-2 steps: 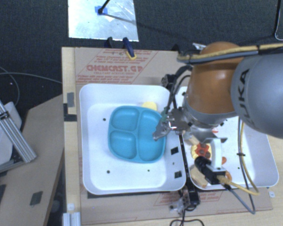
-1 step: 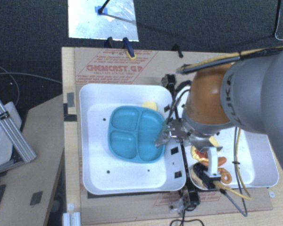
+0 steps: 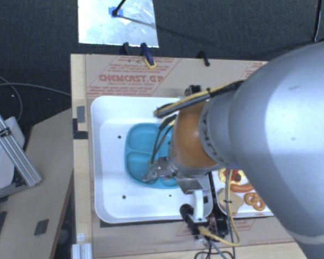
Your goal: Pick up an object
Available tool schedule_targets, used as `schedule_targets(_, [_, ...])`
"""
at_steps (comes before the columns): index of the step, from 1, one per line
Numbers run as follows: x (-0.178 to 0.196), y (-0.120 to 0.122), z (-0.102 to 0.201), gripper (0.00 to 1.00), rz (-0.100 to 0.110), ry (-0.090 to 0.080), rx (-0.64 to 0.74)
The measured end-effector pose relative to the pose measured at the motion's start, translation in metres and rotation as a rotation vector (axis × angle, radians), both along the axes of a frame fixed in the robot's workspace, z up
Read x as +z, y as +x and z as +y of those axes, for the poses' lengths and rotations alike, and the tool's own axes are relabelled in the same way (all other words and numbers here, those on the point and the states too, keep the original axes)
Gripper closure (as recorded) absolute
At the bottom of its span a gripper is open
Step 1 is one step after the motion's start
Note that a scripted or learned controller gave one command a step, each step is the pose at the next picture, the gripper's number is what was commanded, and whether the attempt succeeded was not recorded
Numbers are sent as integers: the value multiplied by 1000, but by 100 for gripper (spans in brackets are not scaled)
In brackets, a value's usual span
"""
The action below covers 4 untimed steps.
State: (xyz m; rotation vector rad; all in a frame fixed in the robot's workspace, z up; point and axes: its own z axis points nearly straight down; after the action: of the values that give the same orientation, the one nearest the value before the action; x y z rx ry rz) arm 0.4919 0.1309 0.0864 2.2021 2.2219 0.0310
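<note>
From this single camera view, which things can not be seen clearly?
- Gripper: the arm's wrist covers it, so whether it touches the blue tray stays unclear.
- Blue tray: its right part lies hidden under the arm.
- Right bin: the arm covers most of it; one corner shows, with a printed food picture, details too small.

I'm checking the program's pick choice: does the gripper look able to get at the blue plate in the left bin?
Probably yes. The gripper is already low over the blue plate in the left bin, with nothing lying between them. Whether it has any hold is not visible.
</note>
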Motion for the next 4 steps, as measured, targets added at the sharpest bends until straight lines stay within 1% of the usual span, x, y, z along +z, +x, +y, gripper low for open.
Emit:
schedule_targets(1, [262, 12, -112, 0, 2, -5, -13])
schedule_targets(2, [103, -10, 19, 0, 39, -3, 3])
schedule_targets(3, [98, 50, -102, 0, 20, -11, -19])
schedule_targets(4, [199, 74, -69, 0, 9, -2, -2])
